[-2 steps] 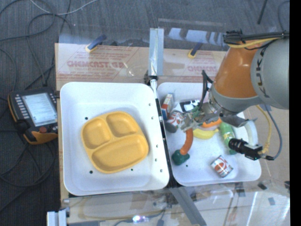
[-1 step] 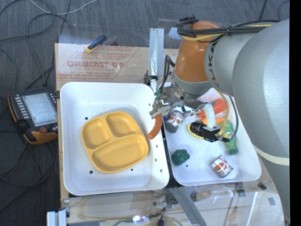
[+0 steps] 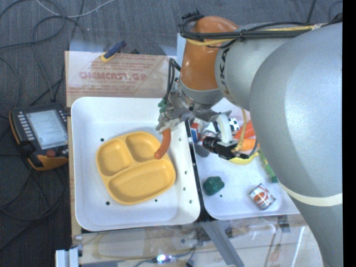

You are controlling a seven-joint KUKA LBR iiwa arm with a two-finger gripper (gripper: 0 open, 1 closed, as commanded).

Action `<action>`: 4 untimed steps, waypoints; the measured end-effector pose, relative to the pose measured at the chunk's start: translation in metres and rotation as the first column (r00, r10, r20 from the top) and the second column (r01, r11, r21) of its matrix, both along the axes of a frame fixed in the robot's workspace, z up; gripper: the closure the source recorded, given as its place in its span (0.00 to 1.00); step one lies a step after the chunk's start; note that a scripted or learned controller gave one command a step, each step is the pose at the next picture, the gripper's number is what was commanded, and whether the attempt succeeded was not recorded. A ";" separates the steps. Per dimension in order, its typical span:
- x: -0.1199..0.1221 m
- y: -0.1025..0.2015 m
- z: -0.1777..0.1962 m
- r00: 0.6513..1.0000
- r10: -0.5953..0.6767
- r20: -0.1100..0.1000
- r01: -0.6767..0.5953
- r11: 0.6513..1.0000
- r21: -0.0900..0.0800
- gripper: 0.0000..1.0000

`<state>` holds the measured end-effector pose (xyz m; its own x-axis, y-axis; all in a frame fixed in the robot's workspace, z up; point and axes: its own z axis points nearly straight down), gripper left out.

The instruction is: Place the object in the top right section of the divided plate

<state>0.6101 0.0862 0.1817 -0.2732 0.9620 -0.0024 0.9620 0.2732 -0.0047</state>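
Observation:
A yellow divided plate (image 3: 135,168) lies in the left white bin (image 3: 89,121). An orange sausage-shaped object (image 3: 163,143) hangs upright at the plate's upper right edge, its lower end touching or just over the top right section. My gripper (image 3: 166,128) sits directly above it, shut on its top end. The grey arm with its orange band reaches in from the right and covers much of the right bin.
The right bin (image 3: 233,202) holds a green item (image 3: 213,185), a small can (image 3: 261,197), and orange, yellow and white items (image 3: 243,138) partly under the arm. A cardboard sheet (image 3: 114,79) lies behind the bins; a teach pendant (image 3: 38,135) is at left.

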 end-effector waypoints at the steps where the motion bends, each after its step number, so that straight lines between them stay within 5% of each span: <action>1: 0.000 0.000 0.000 1.000 0.000 0.000 0.000 1.000 -0.001 0.00; 2: -0.025 -0.043 0.000 1.000 0.023 0.000 -0.023 1.000 0.000 0.00; 3: -0.092 0.002 0.000 0.991 -0.131 -0.003 0.131 0.991 0.002 0.00; 4: -0.115 0.020 -0.074 0.978 -0.209 -0.002 0.209 0.978 0.001 0.00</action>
<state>0.4948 0.1061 0.1075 -0.0666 0.9978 -0.0004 0.9978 0.0666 -0.0063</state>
